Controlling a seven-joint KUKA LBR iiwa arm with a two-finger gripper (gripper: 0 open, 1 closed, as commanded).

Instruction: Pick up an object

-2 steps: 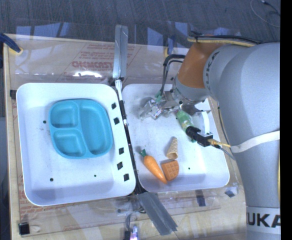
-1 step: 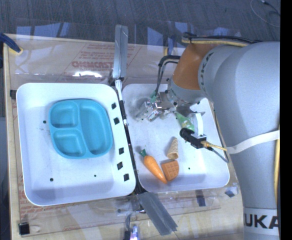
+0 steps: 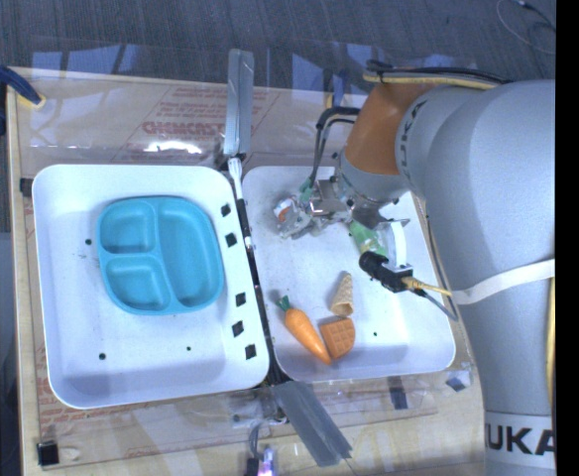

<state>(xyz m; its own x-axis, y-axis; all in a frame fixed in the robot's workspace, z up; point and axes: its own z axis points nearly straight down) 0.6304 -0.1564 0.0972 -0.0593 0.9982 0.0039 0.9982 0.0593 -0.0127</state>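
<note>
My gripper (image 3: 299,214) hangs low in the upper part of the right bin (image 3: 399,350), its metal tip pointing left toward the divider. The arm's orange band sits just above it. A green object (image 3: 364,236) lies under the wrist, partly hidden by it. A carrot (image 3: 303,333) with a green top lies near the front of the right bin, touching a waffle piece (image 3: 338,337). An ice-cream cone (image 3: 343,293) rests just behind them.
The left bin (image 3: 57,345) holds a blue divided tray (image 3: 159,254). A black cable connector (image 3: 387,272) trails from the wrist over the right bin. The arm's grey body covers the right bin's far right side.
</note>
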